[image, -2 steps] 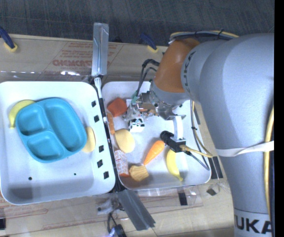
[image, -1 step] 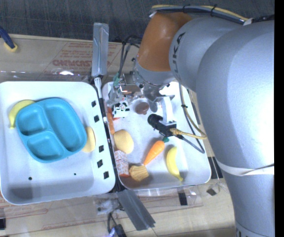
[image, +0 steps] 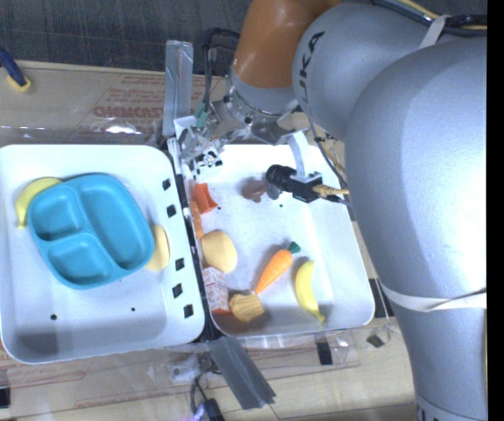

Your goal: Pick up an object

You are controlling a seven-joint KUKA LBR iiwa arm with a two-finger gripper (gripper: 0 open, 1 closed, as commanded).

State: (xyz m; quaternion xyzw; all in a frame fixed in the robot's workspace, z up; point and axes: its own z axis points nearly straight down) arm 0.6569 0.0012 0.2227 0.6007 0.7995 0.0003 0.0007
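The right bin (image: 344, 244) holds several toy foods. A carrot (image: 273, 268) lies near the middle and a yellow banana (image: 305, 288) just right of it. A pale yellow round fruit (image: 219, 251) sits by the left wall. An orange-red piece (image: 203, 199) lies above it, and a small brown lump (image: 252, 190) sits toward the back. A tan waffle-like piece (image: 245, 306) and a red-and-white packet (image: 214, 285) lie at the front left. My gripper (image: 202, 141) hangs over the bin's back left corner, above the orange-red piece, with nothing visibly held.
The left bin (image: 24, 323) carries a blue divided plate (image: 89, 228). A yellow piece (image: 31, 193) pokes out at the plate's left and another (image: 159, 246) at its right. The arm's large grey body covers the bench's right side. A divider with black clips (image: 180, 261) separates the bins.
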